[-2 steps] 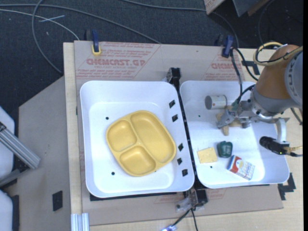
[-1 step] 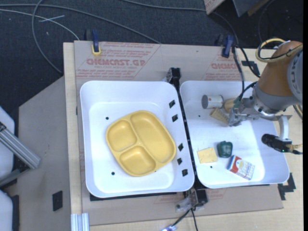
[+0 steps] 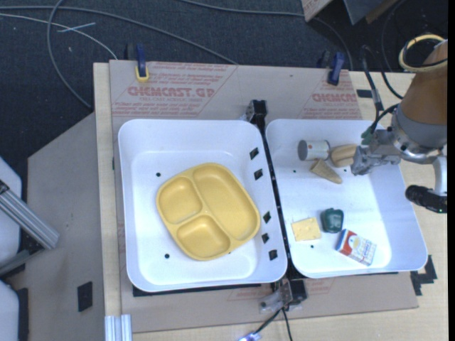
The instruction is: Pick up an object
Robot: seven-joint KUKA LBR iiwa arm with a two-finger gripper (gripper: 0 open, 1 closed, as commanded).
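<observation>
Jaw state: I cannot tell from this angle. I see the gripper [image 3: 364, 156] low over the far part of the right bin [image 3: 398, 261], just beside a tan rounded piece [image 3: 343, 154]. Left of that lies a grey cylinder [image 3: 313, 149], and a tan wedge [image 3: 326, 170] sits just near of both. Toward the near side I note a yellow cheese block [image 3: 306, 229], a dark green object [image 3: 332, 220] and a small red-and-white box [image 3: 355, 247]. I find a yellow divided tray [image 3: 207, 210] in the left bin [image 3: 135, 190].
</observation>
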